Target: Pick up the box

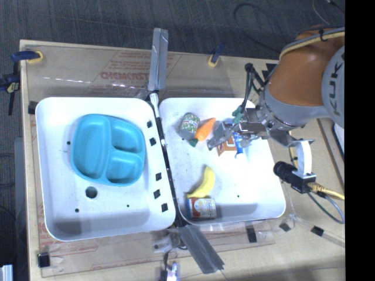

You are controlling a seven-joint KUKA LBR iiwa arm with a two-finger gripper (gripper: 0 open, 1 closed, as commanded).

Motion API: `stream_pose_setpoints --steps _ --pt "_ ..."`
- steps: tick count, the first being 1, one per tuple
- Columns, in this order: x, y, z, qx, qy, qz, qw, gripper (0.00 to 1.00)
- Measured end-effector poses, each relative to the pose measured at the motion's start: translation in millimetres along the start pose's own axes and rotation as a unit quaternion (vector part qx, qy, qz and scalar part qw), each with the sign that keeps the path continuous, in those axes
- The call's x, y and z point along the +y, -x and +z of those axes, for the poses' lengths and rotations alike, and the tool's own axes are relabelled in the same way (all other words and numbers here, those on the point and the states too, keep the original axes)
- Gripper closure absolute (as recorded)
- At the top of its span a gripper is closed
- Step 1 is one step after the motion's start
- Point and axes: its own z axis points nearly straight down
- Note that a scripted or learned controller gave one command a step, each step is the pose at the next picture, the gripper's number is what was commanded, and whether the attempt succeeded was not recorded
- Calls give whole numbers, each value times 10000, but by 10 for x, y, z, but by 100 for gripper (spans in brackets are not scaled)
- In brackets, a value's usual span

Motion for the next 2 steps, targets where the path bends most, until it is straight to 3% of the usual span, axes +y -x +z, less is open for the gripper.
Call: stream_pose_setpoints --steps 1,2 --pt "110 -344 1397 1 -1 -87 10000 0" --pt "311 -176 1644 -27 59 -324 9995 0"
